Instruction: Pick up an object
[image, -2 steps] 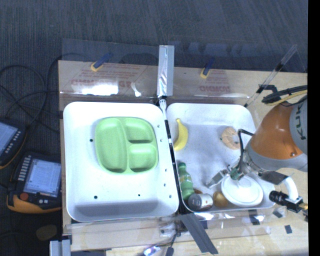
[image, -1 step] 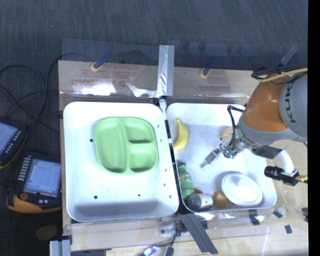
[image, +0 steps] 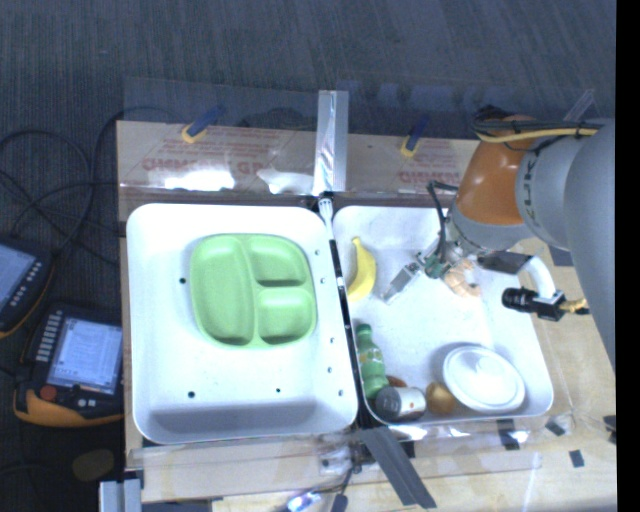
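Right bin (image: 520, 330) with bottle (image: 370, 362), banana (image: 362, 270); left bin (image: 160, 400), green tray (image: 252, 288)

Bench (image: 585, 345), pale wood, centre of the frame, bearing two shallow white bins side by side. Left bin (image: 150, 330): holds a green divided tray (image: 252, 288), lying flat and slightly toward the bin's upper part. Right bin (image: 510, 330): holds a banana (image: 363, 270) at its upper left against the dividing wall, a green bottle (image: 370, 360) below it along the same wall, a can (image: 400, 402) at the lower left, and a white round lid or bowl (image: 484, 377) at the lower right. A clear sheet over printed cardboard (image: 215, 160) stands along the bench's upper edge.
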